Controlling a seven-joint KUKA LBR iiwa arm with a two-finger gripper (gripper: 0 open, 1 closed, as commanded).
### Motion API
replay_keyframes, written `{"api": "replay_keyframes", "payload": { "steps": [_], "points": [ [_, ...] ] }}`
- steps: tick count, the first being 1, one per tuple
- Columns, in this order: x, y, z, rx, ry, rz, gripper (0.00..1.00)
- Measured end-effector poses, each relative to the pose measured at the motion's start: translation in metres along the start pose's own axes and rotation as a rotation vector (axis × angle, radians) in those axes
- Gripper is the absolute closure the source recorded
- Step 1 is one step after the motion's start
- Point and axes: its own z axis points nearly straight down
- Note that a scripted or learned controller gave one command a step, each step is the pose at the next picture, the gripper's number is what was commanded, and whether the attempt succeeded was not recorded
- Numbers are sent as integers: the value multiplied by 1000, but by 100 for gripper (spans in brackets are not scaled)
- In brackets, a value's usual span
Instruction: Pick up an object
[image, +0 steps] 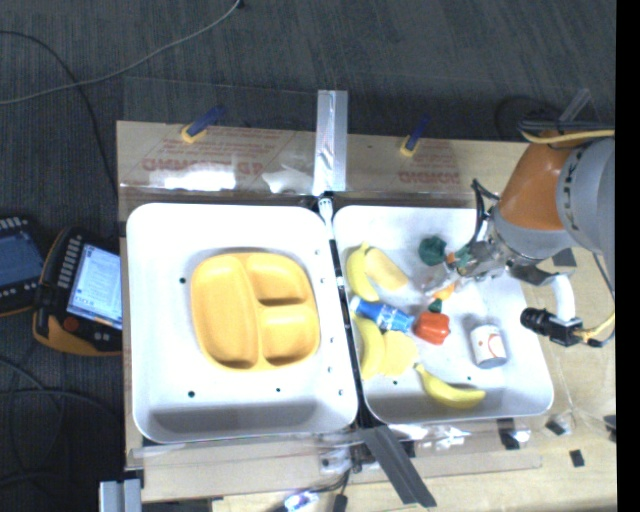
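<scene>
Yellow bananas crowd the near part of the right bin (530, 395): one banana (450, 388) lies along the front wall, with a white cup (488, 345) just behind it, then a red pepper-like toy (432, 327) touching a blue bottle (385, 317), and a dark green piece (432, 249) toward the back. Farther back, at the right bin's far right corner, the gripper (470, 262) hangs low near the green piece, and I cannot tell whether it is spread or closed, nor whether it holds anything. By my judgement nothing is lifted yet, so the pick remains; the left bin (150, 330) holds a yellow divided tray (255, 307).
</scene>
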Motion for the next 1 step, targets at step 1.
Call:
{"api": "replay_keyframes", "payload": {
  "steps": [1],
  "points": [
    [5,7,-118,-1,-5,82,100]
  ]
}}
